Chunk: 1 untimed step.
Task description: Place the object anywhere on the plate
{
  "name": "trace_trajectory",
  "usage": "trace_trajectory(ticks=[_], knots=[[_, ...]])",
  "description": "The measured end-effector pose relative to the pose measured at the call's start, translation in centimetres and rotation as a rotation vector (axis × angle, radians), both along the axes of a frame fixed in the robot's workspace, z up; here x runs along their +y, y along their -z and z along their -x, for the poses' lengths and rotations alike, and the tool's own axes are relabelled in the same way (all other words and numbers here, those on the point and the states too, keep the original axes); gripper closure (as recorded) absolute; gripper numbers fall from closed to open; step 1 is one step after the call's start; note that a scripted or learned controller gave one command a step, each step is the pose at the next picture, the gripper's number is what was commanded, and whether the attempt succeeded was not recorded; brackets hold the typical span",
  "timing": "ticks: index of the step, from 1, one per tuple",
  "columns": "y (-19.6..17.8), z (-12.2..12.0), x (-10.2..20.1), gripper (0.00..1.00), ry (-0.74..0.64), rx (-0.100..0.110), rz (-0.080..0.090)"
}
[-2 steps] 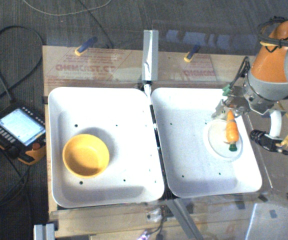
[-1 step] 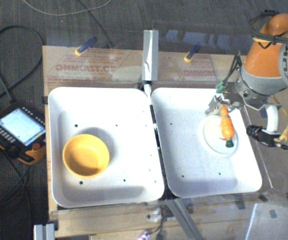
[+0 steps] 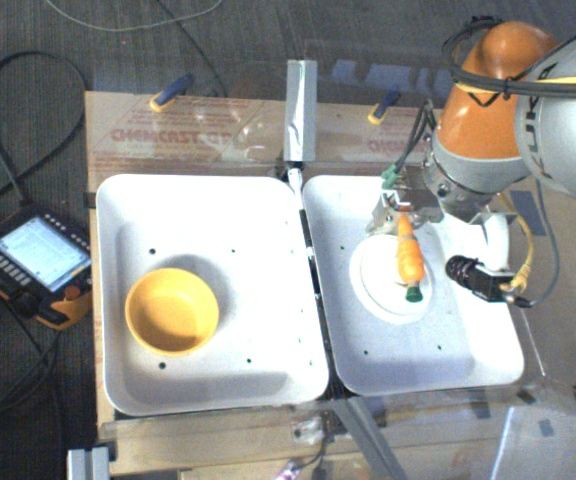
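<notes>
Toy carrot (image 3: 409,258) lying on the plate (image 3: 373,286): seemingly light, rigid, smooth, best pinched across mid-body; end effector (image 3: 400,211) at its top, finger state indeterminable.

Robotics lab, bench with 2 white bins (image 3: 208,368), teach pendant (image 3: 33,258), loose cables (image 3: 128,13) on carpet
</notes>
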<state>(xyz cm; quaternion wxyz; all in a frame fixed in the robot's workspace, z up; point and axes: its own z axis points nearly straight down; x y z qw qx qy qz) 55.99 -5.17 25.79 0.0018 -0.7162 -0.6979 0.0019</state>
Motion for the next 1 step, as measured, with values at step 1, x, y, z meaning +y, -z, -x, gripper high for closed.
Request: trace_trajectory(ticks=[1], knots=[[3.44, -1.0, 6.26, 1.0, 0.036, 0.002, 0.002]])
